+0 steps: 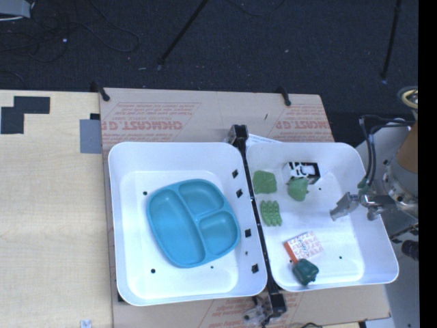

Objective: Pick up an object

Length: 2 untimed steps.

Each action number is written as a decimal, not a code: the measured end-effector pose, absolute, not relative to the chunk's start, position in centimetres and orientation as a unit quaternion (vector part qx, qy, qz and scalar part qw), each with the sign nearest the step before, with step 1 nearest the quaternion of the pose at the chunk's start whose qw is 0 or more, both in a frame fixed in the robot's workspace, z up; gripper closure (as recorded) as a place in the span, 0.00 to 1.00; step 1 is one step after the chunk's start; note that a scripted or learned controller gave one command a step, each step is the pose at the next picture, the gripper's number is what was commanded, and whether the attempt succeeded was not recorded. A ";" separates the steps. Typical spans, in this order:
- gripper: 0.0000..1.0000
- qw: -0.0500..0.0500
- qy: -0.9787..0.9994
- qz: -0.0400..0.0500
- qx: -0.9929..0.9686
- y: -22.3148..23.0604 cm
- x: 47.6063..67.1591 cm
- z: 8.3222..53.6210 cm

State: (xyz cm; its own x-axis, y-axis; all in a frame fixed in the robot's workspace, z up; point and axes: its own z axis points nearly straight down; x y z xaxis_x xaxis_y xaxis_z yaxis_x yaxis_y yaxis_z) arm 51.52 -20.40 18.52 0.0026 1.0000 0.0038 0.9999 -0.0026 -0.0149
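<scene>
A robot arm's fingers [339, 209] hover over the right bin [372, 251] at its right side, holding nothing; whether they are parted cannot be told. The pick appears not yet begun: next, a descent onto one item. A green block [298, 188] lies nearest; a ridged green piece [270, 212], a dark green toy [305, 271] and a printed card [303, 244] lie farther. A blue divided plate [192, 221] occupies the left bin [126, 217].
</scene>
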 end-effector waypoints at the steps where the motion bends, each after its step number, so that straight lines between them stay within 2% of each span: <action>1: 0.00 0.000 -0.707 0.000 -0.707 -20.4 51.8 19.2; 2: 0.00 0.003 -0.707 0.001 -0.707 -20.8 52.7 14.2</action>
State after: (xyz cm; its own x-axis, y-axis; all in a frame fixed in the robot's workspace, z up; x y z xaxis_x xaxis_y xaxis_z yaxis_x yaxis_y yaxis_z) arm 52.68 -20.76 14.20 -0.0005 1.0000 0.0021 1.0000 0.0005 -0.0059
